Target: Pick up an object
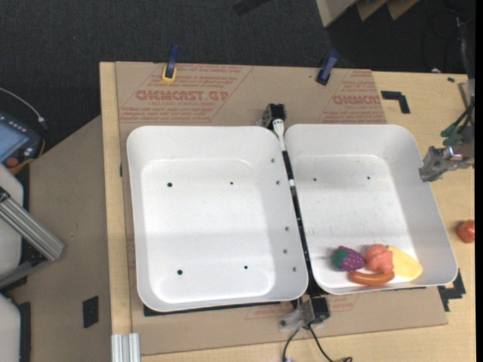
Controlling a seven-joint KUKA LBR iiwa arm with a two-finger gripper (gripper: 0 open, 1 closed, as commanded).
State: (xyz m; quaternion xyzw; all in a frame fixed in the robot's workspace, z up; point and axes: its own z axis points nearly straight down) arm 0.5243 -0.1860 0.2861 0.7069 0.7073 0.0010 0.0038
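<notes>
Several toy foods lie together in the near right corner of the right bin. They are a purple bunch of grapes, a red-orange piece, a yellow piece and an orange sausage-shaped piece in front of them. My gripper is small and grey at the right edge of the view. It sits just outside the right bin's right rim, well behind the toys and apart from them. Nothing shows held in it.
The left bin lies beside the right one, with a black divider strip between them. A small orange object rests on the bench outside the right bin. Blue clamps hold the cardboard base at the back.
</notes>
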